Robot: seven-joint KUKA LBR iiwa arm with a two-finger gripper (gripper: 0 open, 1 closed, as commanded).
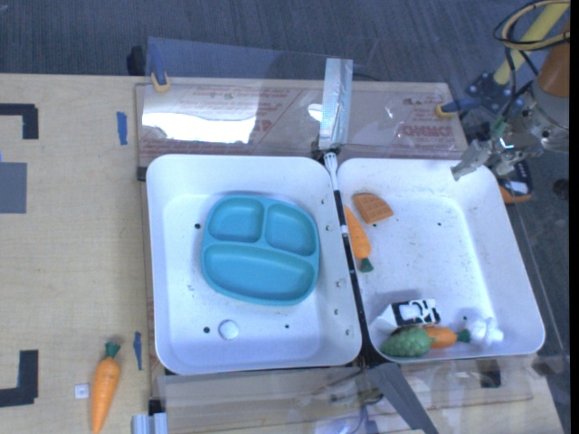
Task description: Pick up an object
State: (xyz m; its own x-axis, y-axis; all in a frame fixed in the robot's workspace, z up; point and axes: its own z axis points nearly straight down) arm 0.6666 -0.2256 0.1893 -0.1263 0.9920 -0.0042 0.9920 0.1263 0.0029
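right bin (pixel 507 242) middle bare, toys along its left wall and near edge, blue tray (pixel 261 249) filling left bin (pixel 172 269)

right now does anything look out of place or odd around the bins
One toy carrot lies on the bench outside both bins, near the left bin's front left corner. Another carrot rests against the divider side of the right bin.

Bins (pixel 181 242) white. Divided plate (pixel 261 250) turquoise. Carrots (pixel 357 235) orange with green tops. Small block (pixel 415 312) black-and-white patterned. Lumpy toy (pixel 407 343) green. Counter (pixel 63 242) pale tan, black corner marks, blue tape.
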